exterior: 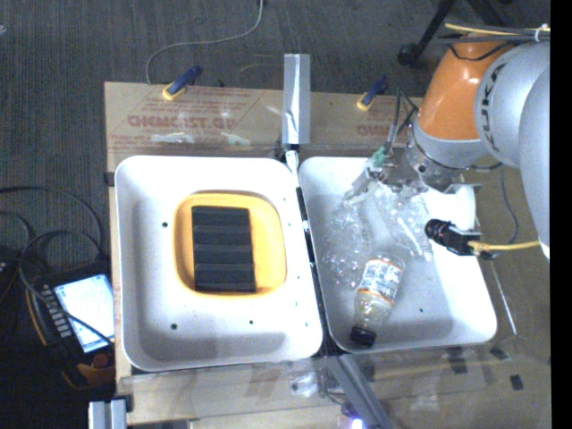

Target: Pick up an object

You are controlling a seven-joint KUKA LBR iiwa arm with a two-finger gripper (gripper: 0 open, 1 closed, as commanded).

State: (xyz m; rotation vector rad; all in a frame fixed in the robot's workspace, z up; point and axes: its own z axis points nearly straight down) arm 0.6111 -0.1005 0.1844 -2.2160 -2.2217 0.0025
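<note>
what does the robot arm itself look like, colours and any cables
The arm is rounded, light grey with a broad orange band bearing dark lettering. A yellow cable runs from a black plug at its wrist end; thin dark wires sit near the hand.

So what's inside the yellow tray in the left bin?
The yellow tray holds a black ridged block covering most of its floor; whatever lies beneath the block is hidden.

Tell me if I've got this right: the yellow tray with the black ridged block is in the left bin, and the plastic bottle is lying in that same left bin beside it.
Not quite. The yellow tray with the black block is in the left bin, but the plastic bottle lies on its side in the right bin, near some crumpled clear plastic. The camera view shows it.
</note>
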